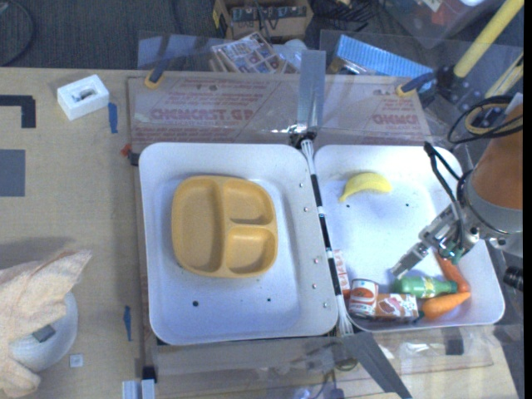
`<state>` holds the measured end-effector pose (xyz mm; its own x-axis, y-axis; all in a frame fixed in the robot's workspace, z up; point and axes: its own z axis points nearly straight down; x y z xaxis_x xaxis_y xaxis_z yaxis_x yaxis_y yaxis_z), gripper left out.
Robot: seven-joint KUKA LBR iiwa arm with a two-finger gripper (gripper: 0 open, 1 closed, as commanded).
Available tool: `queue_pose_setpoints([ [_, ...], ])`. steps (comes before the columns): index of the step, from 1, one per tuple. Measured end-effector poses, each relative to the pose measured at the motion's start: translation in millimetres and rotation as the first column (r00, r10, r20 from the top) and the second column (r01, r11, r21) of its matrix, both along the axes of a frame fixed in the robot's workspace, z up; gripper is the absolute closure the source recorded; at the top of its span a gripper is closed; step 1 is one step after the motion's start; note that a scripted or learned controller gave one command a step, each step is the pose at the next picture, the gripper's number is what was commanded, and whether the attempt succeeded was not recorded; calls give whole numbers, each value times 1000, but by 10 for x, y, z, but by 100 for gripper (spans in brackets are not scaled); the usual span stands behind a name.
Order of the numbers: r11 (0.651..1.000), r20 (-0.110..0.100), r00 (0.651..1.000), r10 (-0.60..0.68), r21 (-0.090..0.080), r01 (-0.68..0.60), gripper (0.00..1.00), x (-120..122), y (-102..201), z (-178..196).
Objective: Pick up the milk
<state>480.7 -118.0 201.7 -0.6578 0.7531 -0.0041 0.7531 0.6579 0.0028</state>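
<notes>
gripper (409, 264) low in our right bin (490, 302), just above the green bottle (426, 287), milk (384, 303) beside, finger spread we cannot tell

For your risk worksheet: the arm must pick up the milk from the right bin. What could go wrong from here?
1. The milk carton lies on its side against the green bottle and carrot, so the fingers might catch a neighbour instead.
2. It sits by the bin wall, leaving little room.
3. The gripper hovers nearer the bottle.
</notes>
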Motion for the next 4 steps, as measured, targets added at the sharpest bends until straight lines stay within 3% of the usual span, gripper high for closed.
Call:
queue_pose_setpoints([
  [1,993,-2,993,-115,0,115,0,-13,78,-953],
  [2,998,9,998,56,-2,-56,0,26,-681,-1068],
  [3,999,14,999,52,-4,-52,100,31,-693,-963],
  [4,996,-1,996,-88,0,88,100,-2,-508,-319],
])
